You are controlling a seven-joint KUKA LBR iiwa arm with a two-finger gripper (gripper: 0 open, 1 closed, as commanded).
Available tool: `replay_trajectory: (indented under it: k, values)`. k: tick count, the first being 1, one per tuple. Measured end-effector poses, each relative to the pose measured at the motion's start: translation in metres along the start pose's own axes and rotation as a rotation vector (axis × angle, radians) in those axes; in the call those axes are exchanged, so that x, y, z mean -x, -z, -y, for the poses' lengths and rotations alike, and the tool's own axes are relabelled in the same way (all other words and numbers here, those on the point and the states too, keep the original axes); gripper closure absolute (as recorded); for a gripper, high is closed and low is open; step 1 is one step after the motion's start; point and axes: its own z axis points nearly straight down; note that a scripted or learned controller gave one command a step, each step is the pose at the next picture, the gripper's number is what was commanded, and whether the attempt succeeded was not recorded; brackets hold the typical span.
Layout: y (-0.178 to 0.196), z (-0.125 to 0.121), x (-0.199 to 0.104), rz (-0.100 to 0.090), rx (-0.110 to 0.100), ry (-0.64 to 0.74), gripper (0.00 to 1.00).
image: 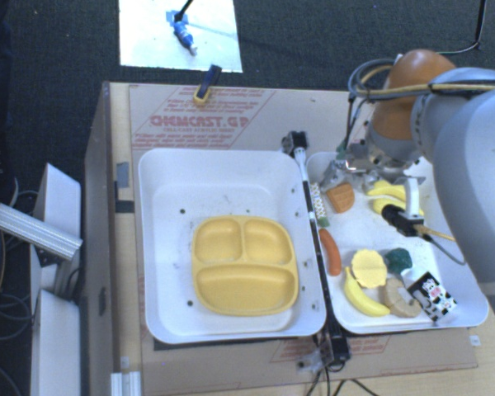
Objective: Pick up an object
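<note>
The gripper (352,174) hangs low over the far left corner of the right bin (472,308), just above an orange wedge (341,198); whether it is clenched or released cannot be told. Along that bin's left edge lies a carrot (331,252), and toward its near edge sit a banana (361,297), a yellow disc (368,267), a green piece (398,259) and a small cow-print carton (430,294). The left bin (161,221) carries a yellow divided plate (244,266) at its middle.
</note>
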Motion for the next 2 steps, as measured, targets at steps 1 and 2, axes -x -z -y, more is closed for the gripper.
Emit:
replay_trajectory:
  k: [1, 2]
  values:
    - [0.0003, 0.0000, -0.0013, 0.002, 0.000, -0.001, 0.00]
    - [0.0003, 0.0000, -0.0016, 0.003, 0.000, -0.001, 0.00]
